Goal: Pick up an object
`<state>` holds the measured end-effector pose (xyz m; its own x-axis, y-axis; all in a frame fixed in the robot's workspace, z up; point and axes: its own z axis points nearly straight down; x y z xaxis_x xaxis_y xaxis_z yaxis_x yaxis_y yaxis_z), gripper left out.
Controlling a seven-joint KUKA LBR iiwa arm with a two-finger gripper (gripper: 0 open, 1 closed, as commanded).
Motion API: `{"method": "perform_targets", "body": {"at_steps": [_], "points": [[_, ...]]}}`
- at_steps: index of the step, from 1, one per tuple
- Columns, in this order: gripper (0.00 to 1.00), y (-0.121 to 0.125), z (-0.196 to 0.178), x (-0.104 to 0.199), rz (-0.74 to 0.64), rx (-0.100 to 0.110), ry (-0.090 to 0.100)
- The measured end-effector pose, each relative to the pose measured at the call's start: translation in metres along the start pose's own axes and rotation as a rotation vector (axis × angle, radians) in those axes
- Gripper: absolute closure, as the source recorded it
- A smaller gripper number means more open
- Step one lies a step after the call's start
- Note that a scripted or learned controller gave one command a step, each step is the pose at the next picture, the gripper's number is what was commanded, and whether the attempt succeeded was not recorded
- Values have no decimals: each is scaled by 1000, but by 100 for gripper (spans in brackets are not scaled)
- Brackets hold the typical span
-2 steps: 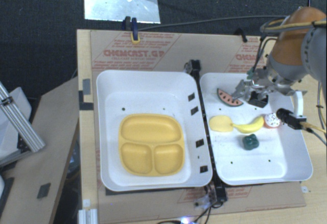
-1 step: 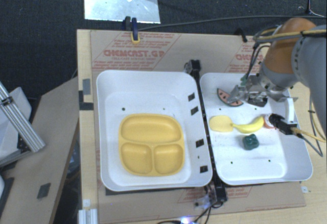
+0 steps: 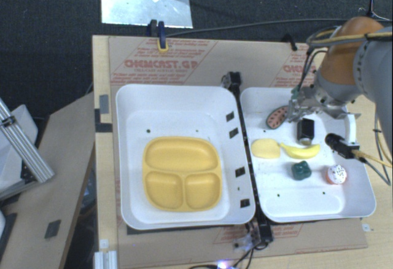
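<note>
My gripper [image 3: 303, 115] hangs low over the back middle of the right bin [image 3: 356, 203], with the grey arm and its orange band [image 3: 347, 46] rising to the upper right. Right below the gripper is a small black block [image 3: 305, 131]; whether it is held I cannot tell. A reddish-brown oval piece [image 3: 276, 117] lies just left of the gripper. A banana [image 3: 301, 151] and a pale yellow flat piece [image 3: 264, 148] lie just in front. Further forward are a dark green lump [image 3: 300, 170] and a white and orange ball [image 3: 336, 174].
The left bin [image 3: 132, 108] holds a yellow divided tray [image 3: 182, 172]. A black and white fixture [image 3: 342, 140] sits at the right bin's right side, with cables running off to the right. Black clips line the ridge between the bins [image 3: 239, 145].
</note>
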<state>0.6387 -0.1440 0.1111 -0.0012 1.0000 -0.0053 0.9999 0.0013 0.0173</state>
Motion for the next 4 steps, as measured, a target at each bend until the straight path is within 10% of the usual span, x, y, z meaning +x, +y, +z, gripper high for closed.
{"method": "perform_targets", "body": {"at_steps": [3, 4], "points": [[100, 4, -140, -19, -3, 11, 4], [100, 11, -144, 28, -7, 14, 5]]}}
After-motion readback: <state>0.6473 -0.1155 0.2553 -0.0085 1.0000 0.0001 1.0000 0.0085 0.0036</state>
